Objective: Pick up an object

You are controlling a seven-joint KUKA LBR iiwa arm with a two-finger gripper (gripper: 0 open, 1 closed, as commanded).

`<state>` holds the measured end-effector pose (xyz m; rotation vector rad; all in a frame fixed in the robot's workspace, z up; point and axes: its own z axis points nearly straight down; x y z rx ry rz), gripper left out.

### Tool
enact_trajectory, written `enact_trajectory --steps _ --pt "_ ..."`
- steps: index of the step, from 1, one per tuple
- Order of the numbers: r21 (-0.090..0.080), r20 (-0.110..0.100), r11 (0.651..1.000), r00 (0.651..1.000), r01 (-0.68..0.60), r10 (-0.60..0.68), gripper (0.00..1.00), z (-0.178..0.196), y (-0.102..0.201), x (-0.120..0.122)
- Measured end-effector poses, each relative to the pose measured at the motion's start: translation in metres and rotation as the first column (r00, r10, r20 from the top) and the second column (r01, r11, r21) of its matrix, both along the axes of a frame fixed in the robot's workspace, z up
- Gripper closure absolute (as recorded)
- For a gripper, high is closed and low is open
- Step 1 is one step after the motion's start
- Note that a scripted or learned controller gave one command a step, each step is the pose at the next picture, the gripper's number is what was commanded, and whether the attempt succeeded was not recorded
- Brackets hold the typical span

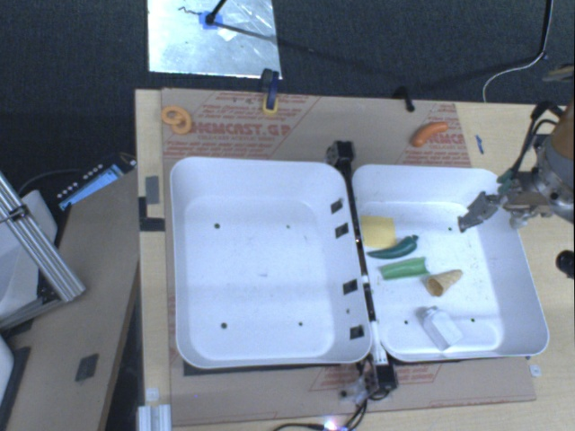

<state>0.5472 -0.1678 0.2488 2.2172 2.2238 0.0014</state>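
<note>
Hovering at the right edge of the frame, the gripper (476,212) is hanging over the upper right part of the right bin (517,281); I cannot tell from this angle how it is set, and nothing is showing in its grasp.

Going from left to right: at the far left a metal frame (36,254) is leaning on a side table. At the upper left of the brown board, a small orange ring (176,118) is lying. Above it, on the dark floor, a shiny metal sheet (214,23) is lying flat. A yellow and blue clamp (269,91) is sitting at the top edge of the board.

Next, the left bin (260,259) is occupying the middle left of the frame. The right bin is standing just beside it. Inside it, near its left wall, a yellow block (377,232) is lying. A dark green pepper (393,249) is touching its lower edge. Just below, a lighter green vegetable (403,268) is lying. To its right, an ice cream cone (443,282) is lying on its side. Lower, a white and grey bottle-like object (437,325) is resting near the bin's front wall.

Outside the bins, at the upper right of the board, an orange sausage (429,134) is lying.
</note>
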Motion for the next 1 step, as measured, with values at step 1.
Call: enact_trajectory --steps 1 --pt "0.004 -0.013 1.0 1.0 0.002 -0.002 0.0 -0.1551 0.0098 -0.0338"
